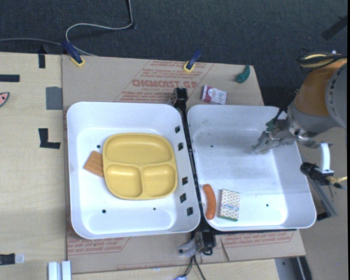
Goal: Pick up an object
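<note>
Seen from above: two shallow white bins side by side on a cardboard-covered surface (157, 83). In the left bin (84, 214), a yellow three-compartment plate (141, 165), with a tan waffle-patterned cracker (94, 164) touching its 9 o'clock edge, partly tucked beneath. In the right bin (291, 214), near the 6 o'clock wall, an orange hot dog (209, 200) lying lengthwise just beside a small patterned packet (230, 205). Reaching in from 3 o'clock, grey arm with orange band (316, 98), end effector (262, 146) low over the right bin's 1 o'clock area, well apart from hot dog and packet. Cannot tell whether spread or pressed together; nothing visibly pinched. Beyond the bins at 12 o'clock, a small red-and-white box (213, 94) and a green object (242, 74) on the cardboard.
</note>
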Controlling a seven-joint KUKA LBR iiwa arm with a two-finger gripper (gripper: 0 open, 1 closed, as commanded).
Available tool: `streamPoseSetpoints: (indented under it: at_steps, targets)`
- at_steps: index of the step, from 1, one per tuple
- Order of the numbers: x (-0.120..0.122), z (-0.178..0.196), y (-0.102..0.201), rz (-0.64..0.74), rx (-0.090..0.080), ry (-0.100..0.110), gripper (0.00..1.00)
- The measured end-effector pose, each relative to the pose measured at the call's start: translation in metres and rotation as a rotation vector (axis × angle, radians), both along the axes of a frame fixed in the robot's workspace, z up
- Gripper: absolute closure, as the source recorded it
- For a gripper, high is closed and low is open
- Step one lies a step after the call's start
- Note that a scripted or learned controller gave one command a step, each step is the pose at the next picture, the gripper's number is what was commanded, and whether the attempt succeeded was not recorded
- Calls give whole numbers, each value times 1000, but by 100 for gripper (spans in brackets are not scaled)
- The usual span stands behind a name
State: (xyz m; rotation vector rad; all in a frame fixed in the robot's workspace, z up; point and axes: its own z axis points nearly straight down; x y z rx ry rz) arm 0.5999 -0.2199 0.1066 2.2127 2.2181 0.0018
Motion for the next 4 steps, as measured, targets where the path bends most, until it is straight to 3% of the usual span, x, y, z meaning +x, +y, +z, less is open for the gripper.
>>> streamPoseSetpoints:
  at_steps: [2,3,4]
  targets:
    - [0,19,1,0,1,1,100]
    - [0,18,1,0,1,1,0]
    - [0,28,1,1,2,1,100]
